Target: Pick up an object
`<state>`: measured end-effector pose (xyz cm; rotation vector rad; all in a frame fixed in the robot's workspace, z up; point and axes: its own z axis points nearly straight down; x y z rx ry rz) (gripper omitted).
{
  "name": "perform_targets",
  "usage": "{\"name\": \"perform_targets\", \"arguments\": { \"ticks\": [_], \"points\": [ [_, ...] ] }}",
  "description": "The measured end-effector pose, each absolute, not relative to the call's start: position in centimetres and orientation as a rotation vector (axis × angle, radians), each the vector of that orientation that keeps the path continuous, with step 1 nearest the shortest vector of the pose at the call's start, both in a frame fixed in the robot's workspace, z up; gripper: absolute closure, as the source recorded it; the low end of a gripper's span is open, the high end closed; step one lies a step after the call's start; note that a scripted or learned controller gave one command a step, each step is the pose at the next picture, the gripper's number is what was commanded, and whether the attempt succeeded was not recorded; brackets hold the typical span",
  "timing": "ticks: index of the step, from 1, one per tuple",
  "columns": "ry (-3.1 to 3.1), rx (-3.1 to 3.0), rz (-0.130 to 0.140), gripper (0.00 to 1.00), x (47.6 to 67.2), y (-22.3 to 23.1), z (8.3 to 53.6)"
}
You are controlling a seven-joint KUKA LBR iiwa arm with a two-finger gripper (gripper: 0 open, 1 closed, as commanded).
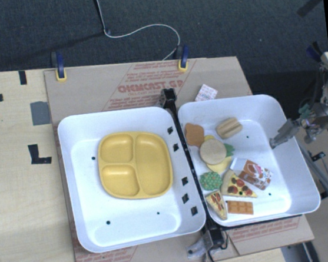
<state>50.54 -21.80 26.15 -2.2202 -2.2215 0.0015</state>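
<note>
The right bin [279, 199] holds several toy foods. A tan bread roll [229, 127] and a brown-orange piece [194, 134] lie at its back. A round beige bun [213, 150] sits in the middle-left, with a green broccoli-like piece [210, 180] below it. Toward the front lie a pizza slice [237, 185], a red-and-white piece [256, 173], an orange waffle-like square [240, 207] and a yellow-red wedge [216, 203]. My gripper [280, 135] hangs over the bin's right rim, right of all the toys, with nothing seen in it.
The left bin [86, 226] holds a yellow divided plate [135, 163]. A black divider [182, 155] runs between the bins. A white tag [206, 92] lies on the cardboard behind the right bin. Two clamps [183, 60] and a cable sit at the back.
</note>
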Motion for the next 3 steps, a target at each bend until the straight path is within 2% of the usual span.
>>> {"name": "perform_targets", "arguments": {
  "ticks": [1,2,3],
  "points": [
    [-2.217,-2.208,0.007,0.0,52.6,-17.4,10.5],
    [-2.231,-2.213,0.0,0.0,59.2,-12.5,8.3],
    [-2.226,-2.218,-0.001,1.0,59.0,-12.8,9.5]
  ]
}}
